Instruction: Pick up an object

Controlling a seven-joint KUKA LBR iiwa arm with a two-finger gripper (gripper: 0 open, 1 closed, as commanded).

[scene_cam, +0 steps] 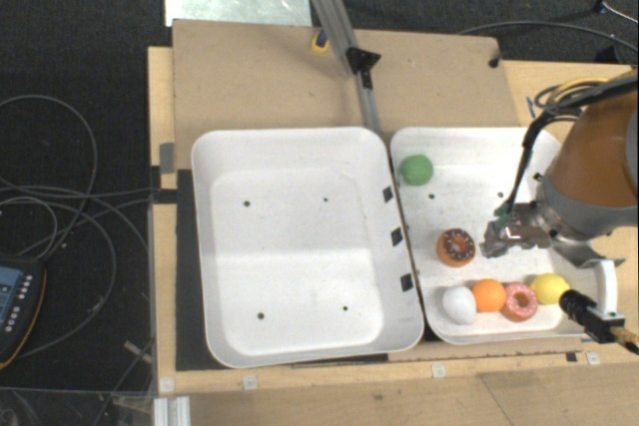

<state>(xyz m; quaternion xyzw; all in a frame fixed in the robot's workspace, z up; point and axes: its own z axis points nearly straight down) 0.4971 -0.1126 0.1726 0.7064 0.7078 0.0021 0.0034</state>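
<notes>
Seen from above at a slant: a tan desk (250,75) carrying two shallow white bins side by side. Left bin (300,244) larger in view, with a few small dark dots on its floor. Right bin (469,165) holding six small things. Reaching in from the right, a grey arm with an orange band (599,150) over the right bin's far side. End effector (504,236) low over the bin floor, just right of a chocolate doughnut with sprinkles (456,247); nothing visible between its fingers, and cannot tell whether open or closed. Along the near wall, touching in a row: a white egg-shaped ball (459,304), an orange ball (488,295), a pink frosted doughnut (519,301), a yellow lemon-like piece (549,289). Well apart, near the bin's far left corner, a green ball (415,170). No brand, label or writing readable on anything.
</notes>
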